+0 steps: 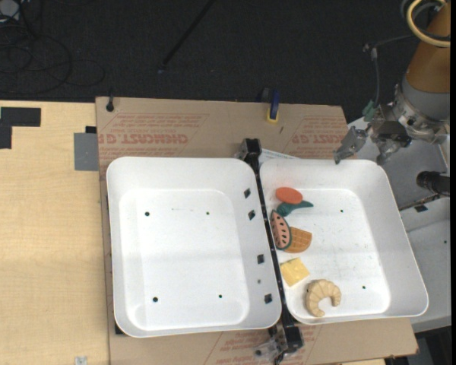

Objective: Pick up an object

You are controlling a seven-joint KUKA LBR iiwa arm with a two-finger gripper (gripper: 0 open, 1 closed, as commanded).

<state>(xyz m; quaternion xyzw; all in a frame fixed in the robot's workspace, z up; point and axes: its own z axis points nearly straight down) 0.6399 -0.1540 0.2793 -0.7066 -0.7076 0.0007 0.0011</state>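
here the tool (pixel 362 137) hangs, seemingly open, beyond the right bin's (pixel 399 217) far rim.

Dark carpet floor (pixel 175 36) with cables (pixel 30 52); pale wooden bench (pixel 38 265); cardboard sheet (pixel 182 128)

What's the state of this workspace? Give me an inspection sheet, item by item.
Surface: two white bins side by side, left bin and right bin, on a cardboard sheet over a wooden bench.
Job's things: carrot, watermelon slice, cheese wedge and croissant, all along the right bin's left side.
Clutter: blue clamp at the cardboard's far edge.
Grippers: gripper above the right bin's far right corner, holding nothing; jaws apart.
Cables: black cables on the dark floor.
Surroundings: nothing seen.
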